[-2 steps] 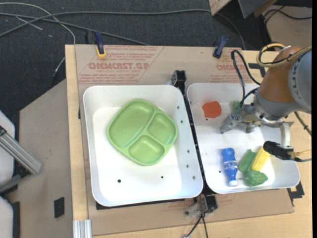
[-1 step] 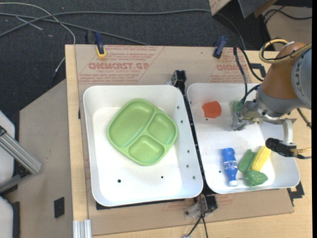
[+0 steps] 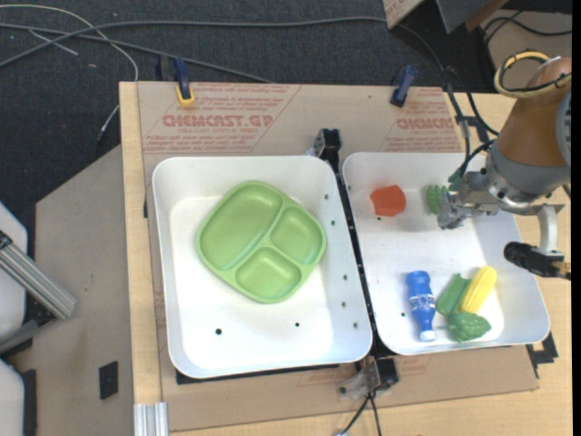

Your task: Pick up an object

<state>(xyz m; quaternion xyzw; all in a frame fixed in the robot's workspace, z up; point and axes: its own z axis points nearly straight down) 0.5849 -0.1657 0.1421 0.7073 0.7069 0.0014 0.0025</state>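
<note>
The right-hand shallow white plastic bin (image 3: 537,309) serves as the landmark here. The grey arm's gripper (image 3: 451,209) hangs low over this bin's far half, close to its back wall, and the jaws are too small and dark against the bin floor to tell how far apart they stand or whether anything sits between them.

Touching or just beside the gripper, on its far-left side, lies a small dark green leafy toy (image 3: 436,195); whether it is gripped cannot be told. A short way to the left of that, nearer the bin's left wall, sits a red-orange rounded block (image 3: 388,201), clear of everything else. In the near half of the bin lie a blue plastic toy bottle with a white cap (image 3: 419,303), a yellow toy corn cob with green husk (image 3: 470,292), and a green broccoli-like toy (image 3: 471,326) touching the corn at the near edge.

Left of the landmark, the second white bin (image 3: 172,243) holds a light green divided plastic plate (image 3: 261,241).

The likeliest target is the green leafy toy at the fingertips. To do this step well, the jaws should straddle the toy squarely rather than pinch its edge, descend until nearly at the bin floor, close fully, then lift straight up. The back wall is near, so any sideways drift risks a knock.
</note>
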